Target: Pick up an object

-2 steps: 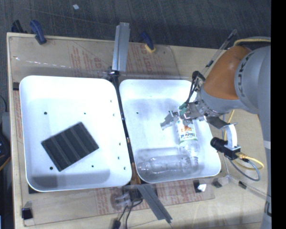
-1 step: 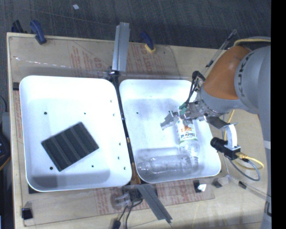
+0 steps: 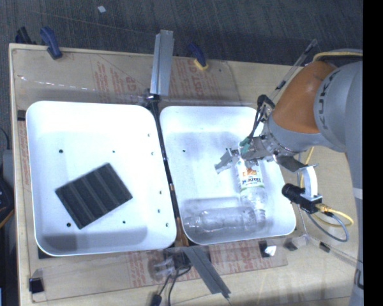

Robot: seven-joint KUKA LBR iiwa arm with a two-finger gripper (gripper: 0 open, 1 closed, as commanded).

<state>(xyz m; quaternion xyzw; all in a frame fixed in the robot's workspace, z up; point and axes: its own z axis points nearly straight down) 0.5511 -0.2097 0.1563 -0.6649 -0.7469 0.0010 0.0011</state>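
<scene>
Two bins sit side by side: the left bin (image 3: 38,132) holds a ridged pad (image 3: 93,194) in its lower left part. The right bin (image 3: 191,123) holds a small bottle (image 3: 251,178) at right, just above a larger bottle (image 3: 225,220) lying along the bottom edge.

The table (image 3: 83,69) is a pale wooden board covered by a clear sheet with faint red print, standing on dark carpet. Two shallow white bins sit on it side by side and touching: the left bin (image 3: 45,123) and the right bin (image 3: 191,120), with a grey metal bar (image 3: 161,62) lying on the table behind the seam between them and another grey bar (image 3: 207,276) slanting across the front edge. Blue clamps (image 3: 50,41) grip the table's back edge, one near the left corner and another (image 3: 196,54) near the middle.
</scene>
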